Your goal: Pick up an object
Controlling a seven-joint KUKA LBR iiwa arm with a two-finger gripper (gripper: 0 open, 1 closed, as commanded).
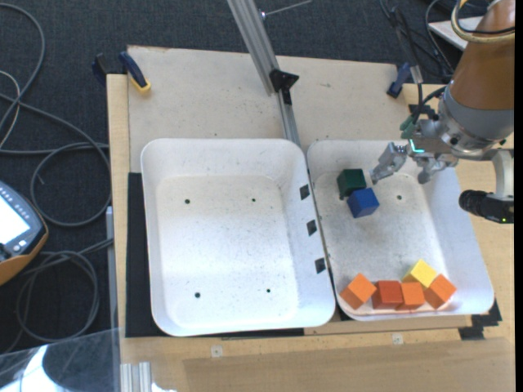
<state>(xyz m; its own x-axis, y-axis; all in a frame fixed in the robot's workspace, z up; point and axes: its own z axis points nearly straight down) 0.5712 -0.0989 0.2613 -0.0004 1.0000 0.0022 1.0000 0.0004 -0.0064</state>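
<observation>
In the right bin (458, 243) a dark green block (351, 181) and a blue block (363, 202) lie touching near the far left part. Along the near edge sit several orange and red blocks (392, 293) with a yellow block (422, 273) among them. My gripper (406, 165) hangs over the far part of the right bin, to the right of the green block. Its fingers (387, 167) stand spread apart with nothing between them.
The left bin (155, 219) lies beside the right one, with black clips (311, 227) on the shared wall. A slanted metal rail (257, 39) crosses the bench behind the bins. Blue clamps (135, 70) grip the board's far corners. Cables lie on the floor at left.
</observation>
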